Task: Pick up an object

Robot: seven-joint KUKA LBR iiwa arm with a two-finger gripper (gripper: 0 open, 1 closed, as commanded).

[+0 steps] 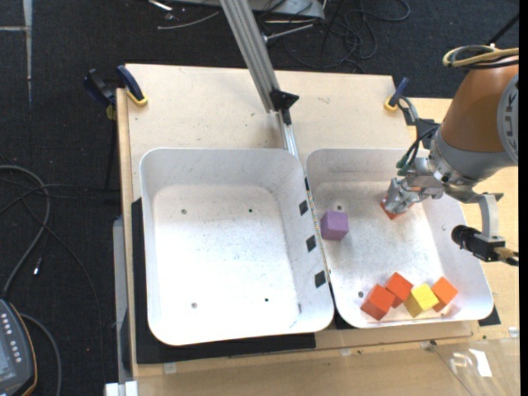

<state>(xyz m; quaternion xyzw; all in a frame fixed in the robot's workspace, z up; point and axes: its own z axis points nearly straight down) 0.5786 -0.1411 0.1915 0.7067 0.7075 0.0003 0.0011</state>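
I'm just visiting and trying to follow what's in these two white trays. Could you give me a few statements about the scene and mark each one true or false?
1. The purple cube lies in the right bin. True.
2. The yellow cube sits in the left bin. False: it is in the right bin, among orange blocks.
3. The gripper is over the right bin, with something red at its tip. True.
4. The purple cube touches the yellow cube. False: they lie apart.
5. The arm reaches in from the left. False: from the right.

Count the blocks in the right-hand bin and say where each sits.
5 loose: purple block near the divider; three orange blocks and a yellow block at the near edge. Something red at the gripper may be another.
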